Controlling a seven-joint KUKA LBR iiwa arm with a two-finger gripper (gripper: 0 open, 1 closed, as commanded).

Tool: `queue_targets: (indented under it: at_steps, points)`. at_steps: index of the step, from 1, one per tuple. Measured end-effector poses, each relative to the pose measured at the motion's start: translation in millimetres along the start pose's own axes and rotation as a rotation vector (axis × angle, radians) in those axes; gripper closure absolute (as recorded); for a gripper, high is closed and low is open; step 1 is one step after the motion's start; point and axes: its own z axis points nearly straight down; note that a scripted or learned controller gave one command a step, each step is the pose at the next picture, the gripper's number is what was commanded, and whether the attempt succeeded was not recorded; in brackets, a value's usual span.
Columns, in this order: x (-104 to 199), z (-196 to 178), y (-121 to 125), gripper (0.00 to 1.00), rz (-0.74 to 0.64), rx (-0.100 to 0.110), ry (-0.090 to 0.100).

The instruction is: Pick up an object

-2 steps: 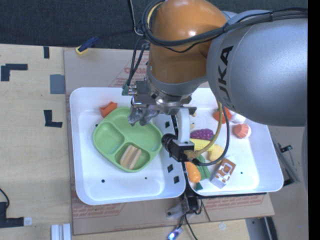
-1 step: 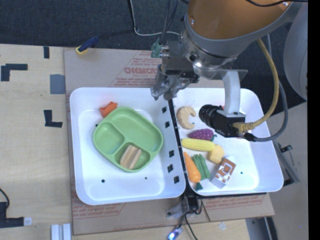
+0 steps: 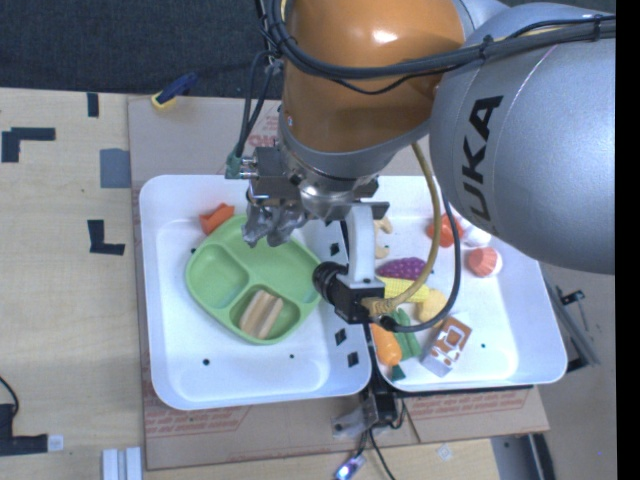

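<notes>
Where the arm ends, pincer [image 3: 268, 230] over green tray [image 3: 232, 278] rim, finger spread unclear, nothing visibly held

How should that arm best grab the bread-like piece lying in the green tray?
Probably straight from above, pinching the bread piece across its narrow width at the middle. It lies flat in a compartment of the green tray, whose raised walls block any sideways approach.

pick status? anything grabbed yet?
Done: the grey two-finger gripper is down in the left white bin, over the back rim of the green divided plastic tray. In hand: nothing visible between its fingers. Left: grip and lift; the tan bread-like piece lies untouched in the tray.
</notes>
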Motion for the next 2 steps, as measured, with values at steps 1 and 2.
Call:
queue_targets:
  at_steps: [1,2]
  points:
    - [-44.3,75.7,-8.3,1.0,0.008,0.001,-0.002]
    - [-62.7,-43.8,-3.0,1.0,0.004,-0.022,0.007]
